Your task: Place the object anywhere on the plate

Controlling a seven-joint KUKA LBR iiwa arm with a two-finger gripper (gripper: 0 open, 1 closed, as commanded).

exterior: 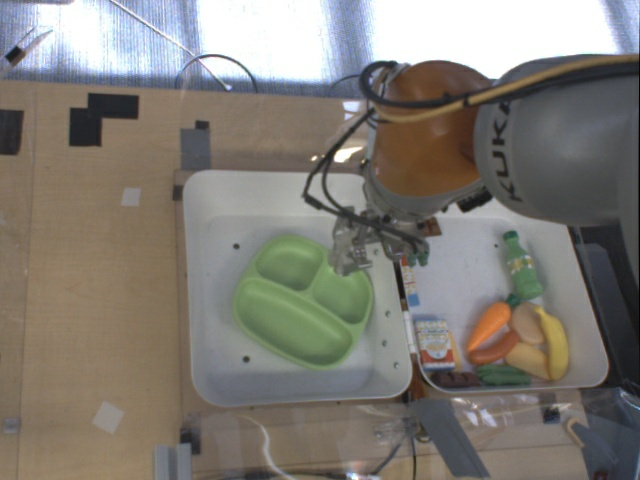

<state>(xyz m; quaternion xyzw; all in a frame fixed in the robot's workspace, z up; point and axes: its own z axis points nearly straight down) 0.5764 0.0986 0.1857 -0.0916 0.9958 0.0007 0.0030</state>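
Note:
A light green plate (295, 313) with three compartments lies in the left white bin (215, 368). My gripper (350, 255) hangs over the plate's upper right compartment, near the wall between the two bins. The grey wrist and orange band above it hide much of it. I cannot make out any object in it. In the right bin (460, 258) lie toy foods: a green bottle (520, 265), an orange carrot (488, 324), a yellow banana (554, 344), a beige piece (527, 322), a red sausage (495, 350) and a small printed carton (434, 341).
A green vegetable (505, 375) and a dark brown piece (455, 378) lie at the right bin's front edge. Black cables (320, 183) loop from the wrist over the left bin's back right corner. The wooden bench (90, 288) stretches to the left.

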